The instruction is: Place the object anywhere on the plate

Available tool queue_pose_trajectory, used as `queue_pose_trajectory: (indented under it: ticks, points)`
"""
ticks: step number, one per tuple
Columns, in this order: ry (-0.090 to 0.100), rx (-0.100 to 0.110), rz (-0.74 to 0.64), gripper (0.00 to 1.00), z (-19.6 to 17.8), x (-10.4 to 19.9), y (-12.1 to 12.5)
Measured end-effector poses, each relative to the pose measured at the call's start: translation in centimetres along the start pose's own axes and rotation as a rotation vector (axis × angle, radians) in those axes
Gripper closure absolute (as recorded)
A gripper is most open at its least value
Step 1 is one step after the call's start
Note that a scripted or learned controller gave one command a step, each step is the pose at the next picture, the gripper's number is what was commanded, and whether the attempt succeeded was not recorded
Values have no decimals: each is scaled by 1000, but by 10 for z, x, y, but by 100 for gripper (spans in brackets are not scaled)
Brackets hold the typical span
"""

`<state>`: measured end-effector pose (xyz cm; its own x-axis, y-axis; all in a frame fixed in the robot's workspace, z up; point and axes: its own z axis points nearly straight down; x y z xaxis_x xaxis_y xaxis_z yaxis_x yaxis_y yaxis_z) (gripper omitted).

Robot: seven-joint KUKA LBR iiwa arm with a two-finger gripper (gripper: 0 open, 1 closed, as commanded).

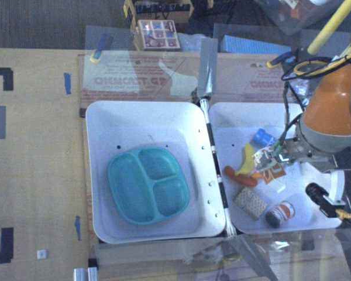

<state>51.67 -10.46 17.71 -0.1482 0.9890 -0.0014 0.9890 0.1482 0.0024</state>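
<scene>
A grey robot arm (333, 107) with an orange band reaches in from the right edge of the frame, its wrist bent down over the right-hand white bin (234, 122). The claw (273, 158) hangs low among the clutter at the middle of that bin; whether its tips are apart or closed, or grip anything, cannot be told from this angle.

Just left of the claw lies a yellow banana (247, 158), and below that an orange carrot (240, 177), both resting on the bin floor. A blue block (262, 137) sits above and slightly left of the claw. A speckled grey sponge (251, 202) and a small can (279, 213) lie toward the bin's lower edge, and an orange-and-white card (274, 174) lies right under the claw.

The teal plate (148, 184), divided into three compartments, rests in the left-hand white bin (105, 127), well apart from the claw.

Both bins sit side by side on a pale wooden bench (35, 157) marked with black and blue tape. A cardboard box (157, 4) stands on the dark floor at the top of the frame.
</scene>
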Motion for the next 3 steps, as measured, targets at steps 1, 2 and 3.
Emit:
queue_pose_trajectory:
  ticks: [1, 2, 3]
  points:
    - [0, 1, 14, 100, -7, 72, 33]
    - [0, 0, -217, 100, -7, 132, 66]
    - [2, 4, -371, 100, 34, 220, 49]
